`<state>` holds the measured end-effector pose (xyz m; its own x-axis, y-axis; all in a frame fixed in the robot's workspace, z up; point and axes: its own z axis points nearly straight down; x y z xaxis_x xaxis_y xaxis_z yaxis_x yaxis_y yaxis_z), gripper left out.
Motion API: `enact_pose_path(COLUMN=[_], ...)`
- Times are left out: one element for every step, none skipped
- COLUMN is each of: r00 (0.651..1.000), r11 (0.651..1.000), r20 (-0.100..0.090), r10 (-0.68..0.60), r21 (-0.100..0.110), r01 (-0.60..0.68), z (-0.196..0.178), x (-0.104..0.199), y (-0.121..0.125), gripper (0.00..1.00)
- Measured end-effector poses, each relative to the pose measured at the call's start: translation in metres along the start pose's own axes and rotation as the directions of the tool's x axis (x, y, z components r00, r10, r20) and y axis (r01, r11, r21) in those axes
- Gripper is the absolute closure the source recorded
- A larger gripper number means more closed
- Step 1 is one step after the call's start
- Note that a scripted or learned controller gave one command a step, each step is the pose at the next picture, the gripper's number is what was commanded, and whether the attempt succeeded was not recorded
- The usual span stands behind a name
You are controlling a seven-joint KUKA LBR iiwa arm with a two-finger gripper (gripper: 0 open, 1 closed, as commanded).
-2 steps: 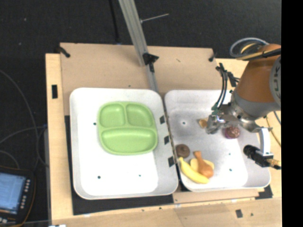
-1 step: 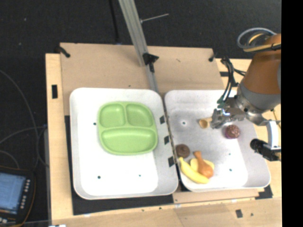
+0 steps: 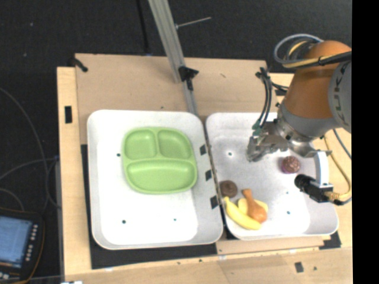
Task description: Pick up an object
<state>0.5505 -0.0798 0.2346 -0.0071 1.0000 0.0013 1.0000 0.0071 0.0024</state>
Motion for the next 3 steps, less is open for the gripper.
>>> enact_pose_path(r00=[1.000, 1.000, 1.000], r11=[1.000, 1.000, 1.000], r20=[0.000, -0.001, 0.000], r10=[-0.001, -0.001, 0.000], r21=[0.001, 0.001, 0.002], r01=[0.001, 0.001, 0.000], z=[0.000, 0.000, 0.000], x=[0.052, 0.106, 0.154], y=[-0.002, -0.002, 0.001], gripper=[1.00, 1.00, 1.00])
